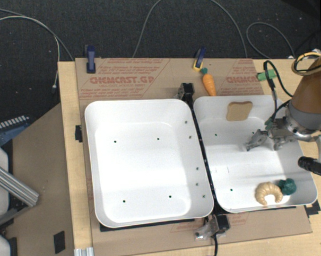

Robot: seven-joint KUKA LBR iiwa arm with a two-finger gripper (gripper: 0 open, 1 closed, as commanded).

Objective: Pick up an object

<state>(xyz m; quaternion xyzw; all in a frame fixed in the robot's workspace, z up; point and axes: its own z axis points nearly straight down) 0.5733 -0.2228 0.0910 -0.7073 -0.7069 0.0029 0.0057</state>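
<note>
Where the arm (pixel 308 100) reaches in from the right, the gripper (pixel 263 139) hangs over the right bin (pixel 227 193), its grey fingers (pixel 253 143) pointing left and spread apart — open, with nothing between them. Under the tips is bare white floor.

Just behind the gripper, toward the far wall of the same bin, lies a flat tan slice (pixel 239 111), like a piece of toast; it is near the gripper but not touching it. In front of the gripper, toward the near right corner, sits a croissant (pixel 269 193), curled and pale brown, with a small teal ball (pixel 288 186) pressed against its right end. Both are well apart from the fingers.

Further behind the gripper, past the bin's far rim, a carrot (pixel 209 84) — orange with a green top — lies on the cardboard (pixel 126 76), just outside the bin. A blue-and-yellow clip (pixel 199 58) stands at the cardboard's far edge just beyond the carrot.

To the gripper's left, the left bin (pixel 146 162) sits side by side with the right one, their rims touching along the middle. A blue clamp (pixel 90 59) holds the cardboard at its far left corner, well apart from the gripper. Thin grey cables (pixel 39 24) loop across the dark floor beyond the bench.
</note>
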